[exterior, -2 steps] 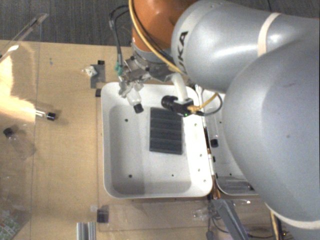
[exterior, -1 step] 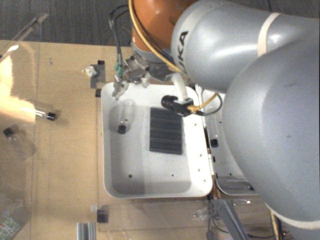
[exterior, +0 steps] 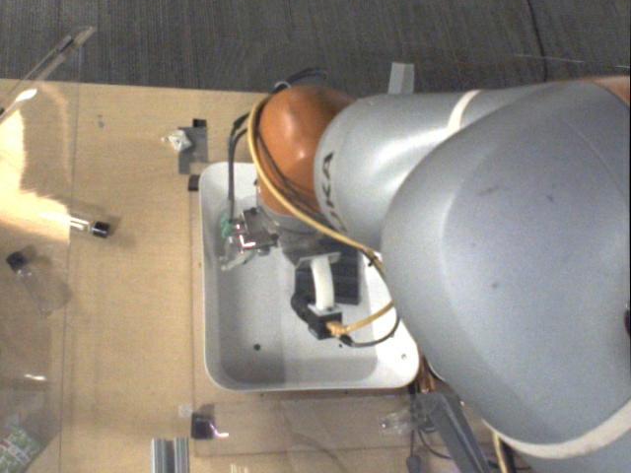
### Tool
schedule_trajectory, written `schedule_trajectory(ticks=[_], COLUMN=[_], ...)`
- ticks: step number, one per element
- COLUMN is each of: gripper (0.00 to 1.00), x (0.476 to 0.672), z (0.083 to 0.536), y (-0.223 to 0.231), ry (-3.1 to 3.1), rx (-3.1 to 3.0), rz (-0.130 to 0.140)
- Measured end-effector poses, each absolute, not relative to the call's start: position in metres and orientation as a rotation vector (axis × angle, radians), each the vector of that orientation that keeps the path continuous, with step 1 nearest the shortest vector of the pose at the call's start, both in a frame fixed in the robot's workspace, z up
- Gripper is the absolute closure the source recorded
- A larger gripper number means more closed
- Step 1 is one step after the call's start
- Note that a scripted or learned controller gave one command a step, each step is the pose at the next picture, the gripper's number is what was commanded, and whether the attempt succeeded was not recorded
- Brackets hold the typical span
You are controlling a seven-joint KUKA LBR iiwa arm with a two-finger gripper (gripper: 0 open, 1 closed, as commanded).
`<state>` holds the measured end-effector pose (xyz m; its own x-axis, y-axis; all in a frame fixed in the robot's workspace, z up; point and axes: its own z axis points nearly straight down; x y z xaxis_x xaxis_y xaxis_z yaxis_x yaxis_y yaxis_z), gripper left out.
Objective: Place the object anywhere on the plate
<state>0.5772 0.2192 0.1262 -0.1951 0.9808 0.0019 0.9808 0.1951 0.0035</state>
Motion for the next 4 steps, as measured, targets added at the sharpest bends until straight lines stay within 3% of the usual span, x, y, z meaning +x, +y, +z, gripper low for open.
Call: schedule_trajectory(ticks=[1, 2, 3, 4], gripper=[1.00, 1.00, 1.00, 1.00], x=[0.580, 0.640, 0.648, 0.636], z=[0.138, 0.105, 0.185, 0.106], y=[0.218, 0.208, 0.205, 0.231], ry=[2.423, 2.881, 3.065, 2.426], rx=[1.997, 1.244, 0.645, 1.994], rz=[0.016, 0.006, 0.010, -0.001])
